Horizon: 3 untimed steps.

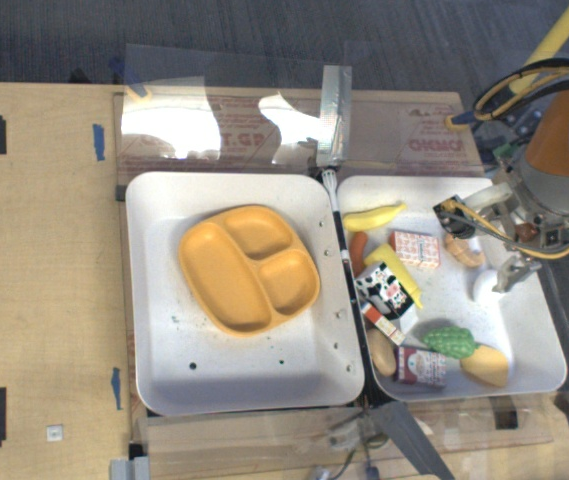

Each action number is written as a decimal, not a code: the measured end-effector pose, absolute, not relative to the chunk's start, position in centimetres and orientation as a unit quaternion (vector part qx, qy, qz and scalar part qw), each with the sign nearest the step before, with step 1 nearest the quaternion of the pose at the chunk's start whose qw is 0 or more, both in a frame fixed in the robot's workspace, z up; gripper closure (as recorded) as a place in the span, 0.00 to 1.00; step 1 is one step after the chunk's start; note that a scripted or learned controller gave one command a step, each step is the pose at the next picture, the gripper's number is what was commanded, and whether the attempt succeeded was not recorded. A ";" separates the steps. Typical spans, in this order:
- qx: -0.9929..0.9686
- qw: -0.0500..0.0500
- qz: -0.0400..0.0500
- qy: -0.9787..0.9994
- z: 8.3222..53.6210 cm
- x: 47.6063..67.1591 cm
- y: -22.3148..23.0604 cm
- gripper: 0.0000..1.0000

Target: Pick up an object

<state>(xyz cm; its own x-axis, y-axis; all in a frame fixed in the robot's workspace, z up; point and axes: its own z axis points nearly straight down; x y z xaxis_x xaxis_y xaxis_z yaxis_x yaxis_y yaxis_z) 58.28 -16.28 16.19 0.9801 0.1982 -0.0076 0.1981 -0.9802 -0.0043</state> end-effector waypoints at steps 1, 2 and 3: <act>-0.995 0.000 -0.002 -0.100 8.7 57.8 -14.1 0.00; -0.995 0.001 -0.003 -0.103 18.8 62.1 -7.9 0.00; -0.995 0.001 0.005 -0.099 11.7 59.7 -11.9 0.00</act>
